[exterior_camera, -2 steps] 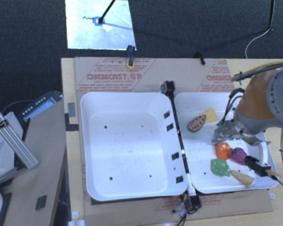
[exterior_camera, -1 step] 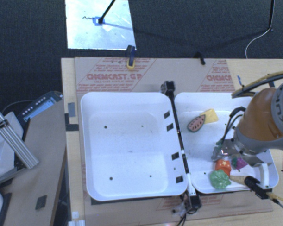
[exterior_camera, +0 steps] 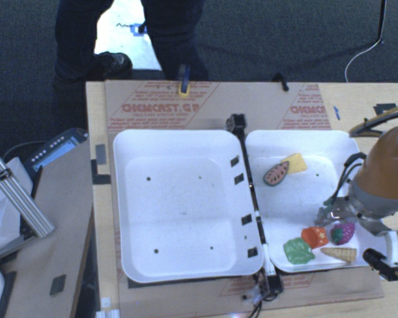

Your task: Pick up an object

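Floor: dark blue-grey carpet (exterior_camera: 279,28) lies around the bench, with a thin pale cable (exterior_camera: 364,48) trailing across it at upper right.
Bench: a pale wooden top (exterior_camera: 97,126) carries a printed cardboard sheet (exterior_camera: 158,104) under both bins.
Bystander: dark trouser legs and a black shoe (exterior_camera: 107,60) stand at the bench's far edge.
Left side: a metal rail (exterior_camera: 18,194) and a grey handheld control unit (exterior_camera: 58,145) sit beside the bench.
Left bin (exterior_camera: 181,201): white, shallow, with small dark specks on its floor.
Right bin (exterior_camera: 296,145): white, touching the left bin along a black clipped seam (exterior_camera: 245,186).
Far toys: a watermelon slice (exterior_camera: 276,174) touches a yellow wedge (exterior_camera: 295,163), perhaps cheese.
Near toys: a green leafy piece (exterior_camera: 297,251), an orange-red piece (exterior_camera: 314,236), a purple grape bunch (exterior_camera: 343,232) and a tan cone (exterior_camera: 339,253) cluster at the near edge.
Arm (exterior_camera: 385,181): orange-banded wrist hangs above the right bin's right side.
Claw (exterior_camera: 331,217): low, just above the orange-red piece and the grape bunch; whether it is wide or closed cannot be told.
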`<state>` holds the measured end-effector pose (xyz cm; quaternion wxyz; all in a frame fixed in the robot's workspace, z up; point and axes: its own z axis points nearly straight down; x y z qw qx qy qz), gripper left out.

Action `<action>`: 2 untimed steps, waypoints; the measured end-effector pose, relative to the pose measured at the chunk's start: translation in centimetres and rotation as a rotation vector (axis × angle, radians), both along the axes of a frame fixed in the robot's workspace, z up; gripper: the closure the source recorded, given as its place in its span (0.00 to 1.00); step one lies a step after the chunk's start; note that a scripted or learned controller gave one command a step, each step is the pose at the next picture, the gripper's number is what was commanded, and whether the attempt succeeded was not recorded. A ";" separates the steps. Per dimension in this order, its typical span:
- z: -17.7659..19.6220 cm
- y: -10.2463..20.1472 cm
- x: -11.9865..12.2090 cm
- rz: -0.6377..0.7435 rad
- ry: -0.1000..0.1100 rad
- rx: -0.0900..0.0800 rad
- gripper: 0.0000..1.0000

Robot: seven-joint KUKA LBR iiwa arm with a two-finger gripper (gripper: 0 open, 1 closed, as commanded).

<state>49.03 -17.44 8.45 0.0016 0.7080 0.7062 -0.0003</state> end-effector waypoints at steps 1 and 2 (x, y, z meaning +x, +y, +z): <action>16.7 2.7 2.4 0.011 -0.019 -0.002 1.00; 39.8 3.0 1.3 0.009 -0.020 -0.003 1.00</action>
